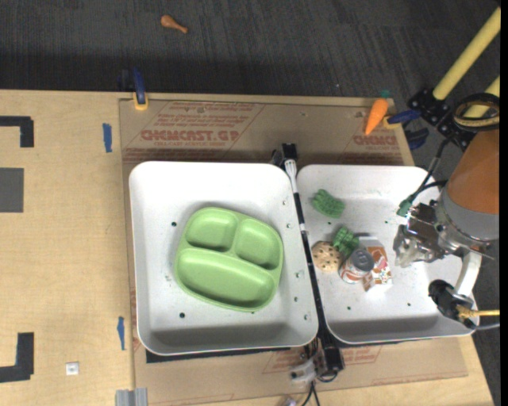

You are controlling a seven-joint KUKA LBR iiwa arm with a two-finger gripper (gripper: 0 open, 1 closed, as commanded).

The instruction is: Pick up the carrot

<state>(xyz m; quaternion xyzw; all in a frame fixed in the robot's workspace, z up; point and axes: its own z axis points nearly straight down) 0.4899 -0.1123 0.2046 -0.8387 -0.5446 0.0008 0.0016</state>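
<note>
The carrot (374, 117) is orange with a green top and lies on the cardboard board behind the right bin (413, 178), outside its far rim. My gripper (410, 244) hangs over the right side of the right bin, well in front of the carrot and apart from it. It is just right of a red and white packet (379, 266), with nothing seen held.
The right bin holds two green toys (328, 204) (345, 239), a cookie (324, 255) and a small can (359, 262). A green divided plate (228, 255) lies in the left bin (159, 190). A blue clamp (401, 117) sits beside the carrot. A small orange piece (173, 24) lies on the floor.
</note>
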